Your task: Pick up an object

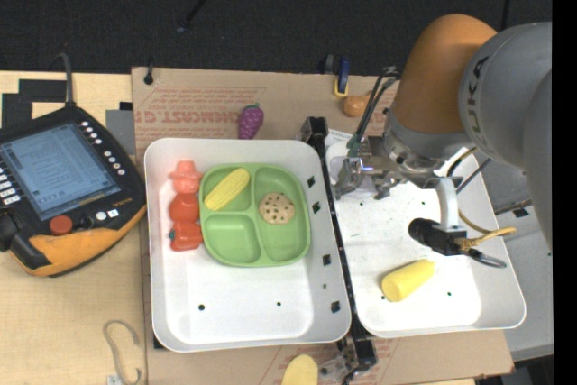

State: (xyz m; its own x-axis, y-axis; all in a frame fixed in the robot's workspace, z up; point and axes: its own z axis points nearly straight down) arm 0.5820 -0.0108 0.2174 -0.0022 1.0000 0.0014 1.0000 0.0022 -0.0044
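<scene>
In the right bin (505, 307), a yellow object (407, 279) lies toward six o'clock, while the end effector (359, 180) sits at the bin's ten o'clock corner, its grip impossible to tell.

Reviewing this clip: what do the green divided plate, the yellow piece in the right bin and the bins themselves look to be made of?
Green divided plate: likely moulded plastic, smooth with a soft sheen and rounded compartment walls.
Yellow piece: probably plastic or foam toy food; matte, uniform colour, too small to settle.
Bins: seemingly thin white plastic, smooth, with rolled rims.
</scene>
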